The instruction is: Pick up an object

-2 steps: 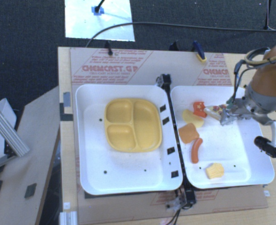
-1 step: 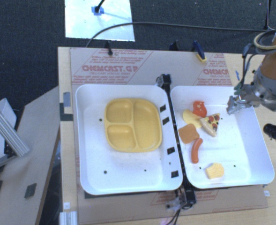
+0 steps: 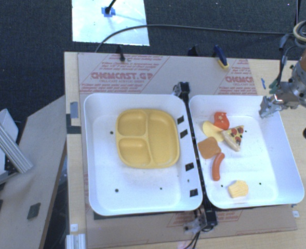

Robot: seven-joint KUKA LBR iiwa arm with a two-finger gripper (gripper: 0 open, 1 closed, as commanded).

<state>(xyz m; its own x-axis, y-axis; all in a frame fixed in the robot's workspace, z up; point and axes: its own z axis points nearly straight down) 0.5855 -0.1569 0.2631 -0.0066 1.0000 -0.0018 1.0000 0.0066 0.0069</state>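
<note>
Left bin (image 3: 98, 191): yellow divided plastic plate (image 3: 146, 138). Right bin (image 3: 285, 165): toy foods, including a pizza slice (image 3: 234, 137) and red sausage (image 3: 217, 166). Gripper (image 3: 269, 107) at the far-right rim, grasp state indiscernible; descending there risks striking the rim, well apart from the clustered foods

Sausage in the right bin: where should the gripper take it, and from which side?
Grip the sausage at its middle, across the narrow width, probably coming straight down. It lies flat and nearly upright in view, with bare bin floor on its right side.
</note>
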